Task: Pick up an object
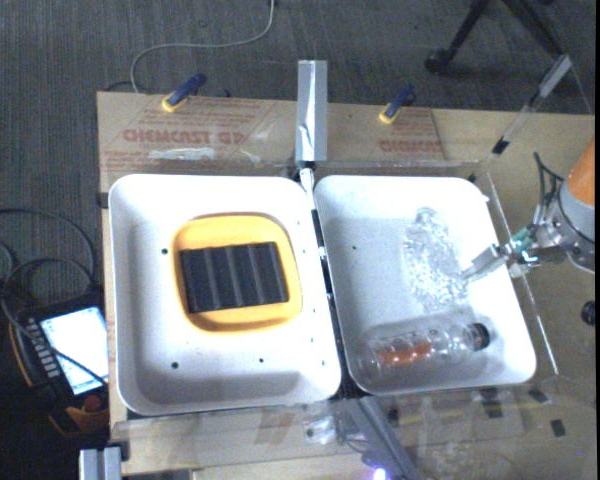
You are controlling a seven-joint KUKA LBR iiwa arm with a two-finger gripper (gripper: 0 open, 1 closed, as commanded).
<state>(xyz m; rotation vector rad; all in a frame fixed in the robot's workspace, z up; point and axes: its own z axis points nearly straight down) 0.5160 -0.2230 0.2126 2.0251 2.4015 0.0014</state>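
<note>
Two white bins sit side by side on the table (pixel 130 128), each holding candidates for a pick. A yellow tray with a dark ribbed insert (pixel 236 271) lies flat in the left bin (pixel 140 348), well apart from the action. Across the divider, the right bin (pixel 380 203) carries a clear crinkled plastic pack (pixel 430 258) near its middle and a clear bottle (pixel 425 346) lying on its side along the near wall (something reddish shows inside it).

Reaching in from the right, the grey arm with its orange band (pixel 592 193) slants its pincer (pixel 478 264) down over the bin's right rim, the tip at the edge of the plastic pack, touching it or just beside it. Whether the pincer is open or closed cannot be told from this angle; nothing is seen gripped.

Judging by that low, slanted approach, the plastic pack is the likely target, and the pick looks unfinished. Its see-through, crumpled surface could give a poor hold, and the bottle, lying loose, may roll if nudged.
</note>
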